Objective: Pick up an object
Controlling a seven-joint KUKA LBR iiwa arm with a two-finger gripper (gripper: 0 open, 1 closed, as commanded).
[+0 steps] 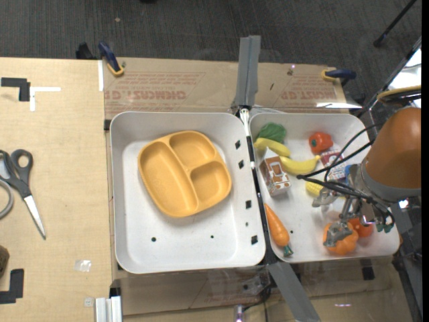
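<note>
In the right white plastic bin's (305, 250) near corner, the claw (343, 228) sits low over a round orange toy fruit (339, 241); whether its fingers are apart or together I cannot tell.

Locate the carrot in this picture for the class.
The carrot lies in the right bin, along its left wall near the front, just below the small carton.
</note>
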